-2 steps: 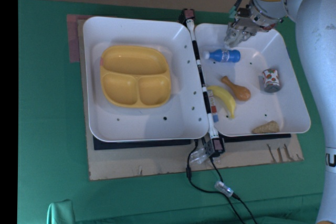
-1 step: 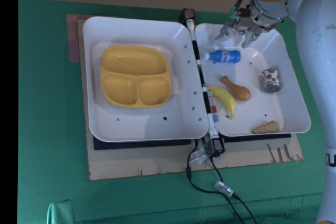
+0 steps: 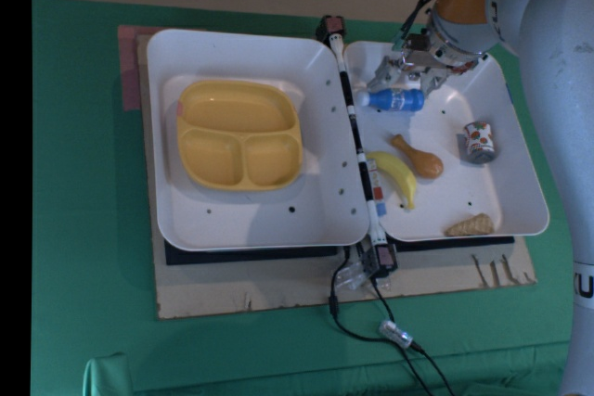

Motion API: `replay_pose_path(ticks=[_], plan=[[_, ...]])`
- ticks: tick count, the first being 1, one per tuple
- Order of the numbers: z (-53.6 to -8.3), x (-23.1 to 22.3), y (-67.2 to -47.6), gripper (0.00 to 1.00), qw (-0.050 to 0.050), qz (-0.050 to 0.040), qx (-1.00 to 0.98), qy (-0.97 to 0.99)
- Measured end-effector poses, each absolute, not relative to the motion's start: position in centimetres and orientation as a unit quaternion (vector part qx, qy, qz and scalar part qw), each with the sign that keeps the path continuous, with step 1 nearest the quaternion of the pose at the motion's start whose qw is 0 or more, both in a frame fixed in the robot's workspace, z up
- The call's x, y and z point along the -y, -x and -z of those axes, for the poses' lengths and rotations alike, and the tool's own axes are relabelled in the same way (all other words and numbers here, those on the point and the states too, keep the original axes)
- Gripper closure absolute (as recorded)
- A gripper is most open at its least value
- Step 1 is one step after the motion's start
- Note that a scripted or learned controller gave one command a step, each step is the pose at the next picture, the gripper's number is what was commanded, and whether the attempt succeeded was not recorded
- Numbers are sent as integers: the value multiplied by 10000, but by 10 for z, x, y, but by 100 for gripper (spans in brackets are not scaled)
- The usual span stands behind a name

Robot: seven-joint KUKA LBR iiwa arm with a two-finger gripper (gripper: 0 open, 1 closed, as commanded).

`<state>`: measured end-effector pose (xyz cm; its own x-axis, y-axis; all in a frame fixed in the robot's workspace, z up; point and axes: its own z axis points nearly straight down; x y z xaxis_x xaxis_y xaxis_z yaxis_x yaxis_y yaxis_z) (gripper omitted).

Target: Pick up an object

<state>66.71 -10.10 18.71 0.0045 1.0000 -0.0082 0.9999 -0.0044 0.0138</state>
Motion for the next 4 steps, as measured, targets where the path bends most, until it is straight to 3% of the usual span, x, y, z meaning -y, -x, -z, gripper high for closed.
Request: replay_pose_path(ticks=[1, 2, 3, 4], plan=[[-206, 104, -671, 100, 164, -62, -7035, -7105], [-224, 107, -674, 100, 230, -104, -7013, -7124], [-223, 107, -673, 0, 228, -102, -7013, -7125], [-187, 111, -665, 0, 70, -20, -7053, -7089]])
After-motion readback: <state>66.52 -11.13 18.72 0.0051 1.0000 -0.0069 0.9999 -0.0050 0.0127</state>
